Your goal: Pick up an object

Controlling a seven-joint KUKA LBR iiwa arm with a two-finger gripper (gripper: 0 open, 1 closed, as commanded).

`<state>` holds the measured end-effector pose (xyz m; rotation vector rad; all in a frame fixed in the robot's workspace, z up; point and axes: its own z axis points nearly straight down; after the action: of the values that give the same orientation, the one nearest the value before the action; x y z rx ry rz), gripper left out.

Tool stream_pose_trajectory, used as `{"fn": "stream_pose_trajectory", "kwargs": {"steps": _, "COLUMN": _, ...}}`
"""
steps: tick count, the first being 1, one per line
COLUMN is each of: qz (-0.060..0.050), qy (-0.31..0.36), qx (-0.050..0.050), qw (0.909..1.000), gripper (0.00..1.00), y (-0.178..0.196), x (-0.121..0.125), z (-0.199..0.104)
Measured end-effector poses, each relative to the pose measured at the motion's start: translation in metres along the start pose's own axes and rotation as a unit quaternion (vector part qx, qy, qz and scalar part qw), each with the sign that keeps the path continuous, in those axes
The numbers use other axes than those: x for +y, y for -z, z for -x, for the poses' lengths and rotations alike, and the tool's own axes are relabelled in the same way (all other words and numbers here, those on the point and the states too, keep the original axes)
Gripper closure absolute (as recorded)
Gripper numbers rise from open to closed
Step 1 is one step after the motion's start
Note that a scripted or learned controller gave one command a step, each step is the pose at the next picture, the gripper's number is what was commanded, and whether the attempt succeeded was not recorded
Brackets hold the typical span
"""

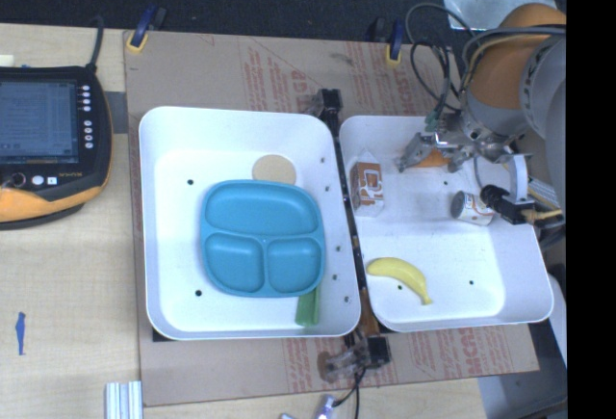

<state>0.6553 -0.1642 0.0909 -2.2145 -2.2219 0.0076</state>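
While the arm reaches in from the right over the far edge of the right bin, we log the gripper low above that bin's far part, its metal fingers splayed apart with nothing between them. We note an orange patch just beside the fingers, but we cannot tell whether it is an object or part of the tool. In the right bin we count three candidate objects: a brown-and-white packet lying against the left wall, a small can on its side toward the right, close under the arm's wrist hardware, and a banana lying near the bin's near edge, well apart from the gripper. All three rest on the bin floor, none touching the fingers. In the left bin we see a blue divided tray sitting in the middle, a tan round disc just beyond its far edge, partly tucked behind it, and a green stick-shaped item at the tray's near right corner, leaning toward the bin wall. Left of the bins, a teach pendant with a dark screen lies on the bench.
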Motion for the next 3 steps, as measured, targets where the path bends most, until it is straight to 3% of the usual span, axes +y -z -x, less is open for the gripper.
{"fn": "stream_pose_trajectory", "kwargs": {"steps": 1, "qz": 0.003, "qy": 0.0, "qx": 0.0, "qw": 1.0, "gripper": 0.0, "y": 0.069, "x": 0.001, "z": 0.012}}
{"fn": "stream_pose_trajectory", "kwargs": {"steps": 2, "qz": 0.001, "qy": 0.001, "qx": -0.001, "qw": 1.0, "gripper": 0.0, "y": 0.052, "x": -0.037, "z": 0.012}}
{"fn": "stream_pose_trajectory", "kwargs": {"steps": 3, "qz": 0.002, "qy": 0.0, "qx": 0.0, "qw": 1.0, "gripper": 0.0, "y": 0.0, "x": -0.004, "z": 0.048}}
